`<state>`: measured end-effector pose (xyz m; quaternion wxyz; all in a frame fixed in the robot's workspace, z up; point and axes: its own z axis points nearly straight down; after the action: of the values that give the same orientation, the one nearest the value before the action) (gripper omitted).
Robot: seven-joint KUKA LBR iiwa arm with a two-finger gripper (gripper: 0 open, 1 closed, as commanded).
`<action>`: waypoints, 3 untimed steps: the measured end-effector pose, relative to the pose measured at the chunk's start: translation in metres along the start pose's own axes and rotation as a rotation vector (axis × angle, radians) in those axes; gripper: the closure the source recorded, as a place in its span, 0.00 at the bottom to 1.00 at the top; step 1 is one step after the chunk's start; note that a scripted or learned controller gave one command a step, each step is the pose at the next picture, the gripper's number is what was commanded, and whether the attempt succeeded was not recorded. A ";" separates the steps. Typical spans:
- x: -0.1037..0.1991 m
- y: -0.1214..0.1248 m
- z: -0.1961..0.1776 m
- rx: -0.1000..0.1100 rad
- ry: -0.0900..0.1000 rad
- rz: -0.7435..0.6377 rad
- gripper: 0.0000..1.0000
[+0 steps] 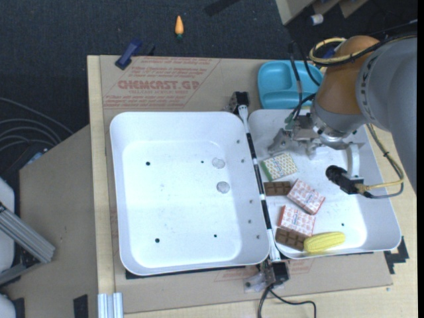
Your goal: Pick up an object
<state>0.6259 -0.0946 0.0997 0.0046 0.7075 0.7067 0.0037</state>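
Nearest to us, at the front rim of the right bin [383, 238], we see a yellow corn cob [323, 242] lying on its side, touching a brown chocolate bar [289, 238] just to its left. Just behind them lies a red-and-white patterned packet [296, 219], and a second packet of the same kind [305, 196] sits tilted a little farther back. Left of that one, against the divider between the bins, we see a small brown block [277, 189], and behind it a green-and-white checkered packet [279, 166]. The left bin [132, 177] shows two small round grey marks on its floor.

Farther back, the tool [298, 140] hangs low over the rear part of the right bin, just behind the checkered packet; we cannot tell its state, and we see nothing in it. The grey arm [391, 78] with its orange band [344, 85] reaches in from the right. Behind the right bin a blue dish [278, 85] rests on the table [165, 85].
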 end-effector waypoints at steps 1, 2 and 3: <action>0.003 -0.030 0.010 0.000 0.001 0.000 0.00; 0.019 -0.099 -0.086 0.013 0.003 -0.001 0.00; 0.061 -0.060 -0.086 0.011 0.002 -0.002 0.00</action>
<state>0.5653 -0.0339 0.1845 -0.0002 0.7067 0.7075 0.0003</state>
